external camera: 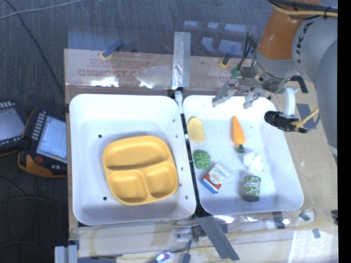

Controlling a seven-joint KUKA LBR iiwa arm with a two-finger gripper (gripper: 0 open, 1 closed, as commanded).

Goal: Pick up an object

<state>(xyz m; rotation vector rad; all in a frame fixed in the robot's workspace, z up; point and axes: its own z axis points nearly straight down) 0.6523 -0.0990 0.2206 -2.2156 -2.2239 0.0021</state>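
Claw (236,98) hangs over far edge of right bin (285,169), fingers spread wide, nothing btwn them, touching nothing I can make out. Arm (296,32) comes in from upper right, orange band above wrist, wrist bent down twd bin.

Carrot (238,131) lies just below the claw in right bin, long axis running near-to-far, green end twd near side, apart from fingers. Also in right bin: yellow piece (196,129), green ball (201,159), small carton (216,178), white lump (252,161), can (252,187). Left bin (88,114) holds yellow divided tray (141,169).
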